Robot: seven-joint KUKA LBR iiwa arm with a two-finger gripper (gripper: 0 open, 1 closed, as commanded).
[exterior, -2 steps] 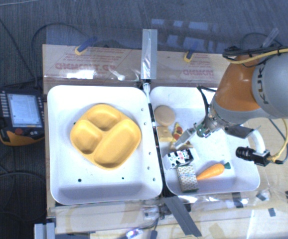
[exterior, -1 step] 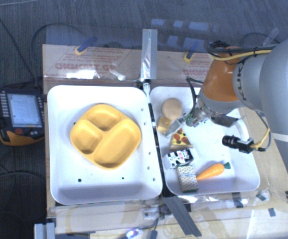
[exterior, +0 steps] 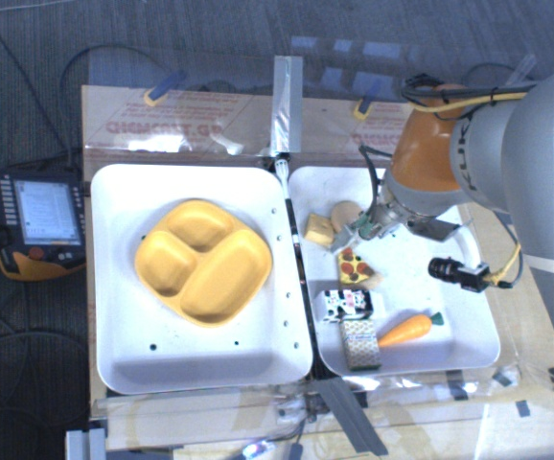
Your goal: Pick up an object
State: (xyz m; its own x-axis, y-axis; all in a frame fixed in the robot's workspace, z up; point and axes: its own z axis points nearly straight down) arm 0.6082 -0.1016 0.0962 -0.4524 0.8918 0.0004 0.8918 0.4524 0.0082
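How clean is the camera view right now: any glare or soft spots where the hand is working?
Camera view: lighting is even, with soft shadows. Glare streaks the clear plastic sheet behind the bins, and the white floor of the right bin is bright, near washed out. The hand looks slightly soft, and the arm blocks the bin's far right corner. The carrot and yellow tray read sharply.

Place: robotics lab
Evidence: KUKA arm (exterior: 488,151) over 2 white bins (exterior: 114,286), teach pendant (exterior: 33,223) and cables (exterior: 28,56) on grey carpet (exterior: 258,12)
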